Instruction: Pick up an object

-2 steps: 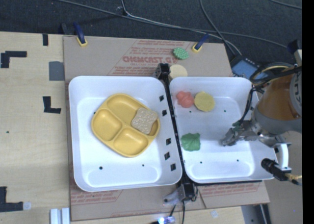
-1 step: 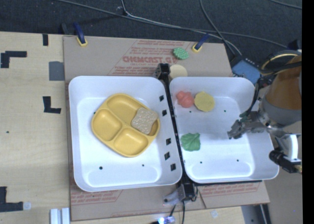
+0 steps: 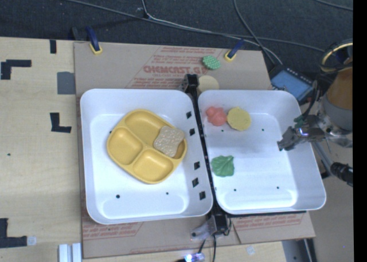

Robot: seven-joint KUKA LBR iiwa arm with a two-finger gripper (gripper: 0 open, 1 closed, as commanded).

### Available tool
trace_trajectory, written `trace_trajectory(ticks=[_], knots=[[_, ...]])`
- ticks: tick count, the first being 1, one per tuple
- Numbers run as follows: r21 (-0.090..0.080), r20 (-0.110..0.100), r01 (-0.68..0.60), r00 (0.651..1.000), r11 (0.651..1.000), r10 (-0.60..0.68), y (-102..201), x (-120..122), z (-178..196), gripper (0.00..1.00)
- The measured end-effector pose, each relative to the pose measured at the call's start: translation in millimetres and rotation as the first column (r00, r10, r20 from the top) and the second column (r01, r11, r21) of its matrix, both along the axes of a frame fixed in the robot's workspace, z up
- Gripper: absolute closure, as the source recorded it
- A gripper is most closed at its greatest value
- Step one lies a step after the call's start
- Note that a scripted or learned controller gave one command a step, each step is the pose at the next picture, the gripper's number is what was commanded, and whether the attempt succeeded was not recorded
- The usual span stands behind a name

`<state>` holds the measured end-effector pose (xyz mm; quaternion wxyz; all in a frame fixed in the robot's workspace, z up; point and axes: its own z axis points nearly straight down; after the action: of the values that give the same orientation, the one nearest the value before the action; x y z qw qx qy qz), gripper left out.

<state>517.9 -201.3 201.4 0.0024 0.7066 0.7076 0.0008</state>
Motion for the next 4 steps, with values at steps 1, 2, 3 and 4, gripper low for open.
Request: trace_trajectory(ticks=[1, 2, 3, 4], knots=[[0.002, -0.004, 0.0, 1.0, 1.0, 0.0, 0, 1, 14, 1.0], [0.003, -0.007, -0.003, 1.0, 1.0, 0.003, 50, 0, 6, 1.0], [0.003, -0.007, -0.004, 1.0, 1.0, 0.004, 100, 3, -1, 1.0], [0.003, -0.005, -0.004, 1.0, 1.0, 0.004, 152, 9, 15, 1.0]])
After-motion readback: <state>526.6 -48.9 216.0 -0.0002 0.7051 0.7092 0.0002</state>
